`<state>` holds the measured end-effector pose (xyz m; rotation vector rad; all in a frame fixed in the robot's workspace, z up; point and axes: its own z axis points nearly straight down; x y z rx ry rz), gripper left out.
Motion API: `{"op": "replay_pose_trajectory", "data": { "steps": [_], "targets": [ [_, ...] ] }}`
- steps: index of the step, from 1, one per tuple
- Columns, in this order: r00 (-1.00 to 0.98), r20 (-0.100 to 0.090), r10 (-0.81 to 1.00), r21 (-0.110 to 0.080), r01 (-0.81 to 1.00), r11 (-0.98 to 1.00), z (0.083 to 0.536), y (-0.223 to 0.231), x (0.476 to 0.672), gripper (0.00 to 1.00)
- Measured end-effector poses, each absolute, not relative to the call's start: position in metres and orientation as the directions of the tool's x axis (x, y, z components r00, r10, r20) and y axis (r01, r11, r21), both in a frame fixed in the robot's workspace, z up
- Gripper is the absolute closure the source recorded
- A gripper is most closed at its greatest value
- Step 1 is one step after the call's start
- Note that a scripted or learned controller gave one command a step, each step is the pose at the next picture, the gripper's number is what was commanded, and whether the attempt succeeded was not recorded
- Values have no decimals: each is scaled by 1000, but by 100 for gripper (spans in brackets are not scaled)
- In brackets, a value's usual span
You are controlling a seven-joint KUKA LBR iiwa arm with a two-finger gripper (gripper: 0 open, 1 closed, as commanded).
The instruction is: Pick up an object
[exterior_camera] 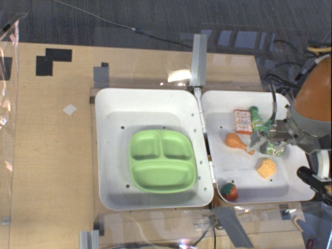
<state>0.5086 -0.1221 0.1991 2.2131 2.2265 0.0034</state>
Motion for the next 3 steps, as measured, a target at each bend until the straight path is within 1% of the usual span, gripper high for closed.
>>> {"op": "replay_pose_trajectory", "data": {
  "steps": [1, 2, 3],
  "targets": [
    [-372, -3, 928, 6, 928, 372, 99, -118, 552, 0],
    [-372, -5, 928, 11, 928, 372, 110, -117, 554, 100],
    [-294, -2, 956, 7, 956, 294, 226, -32, 558, 100]
  ]
}}
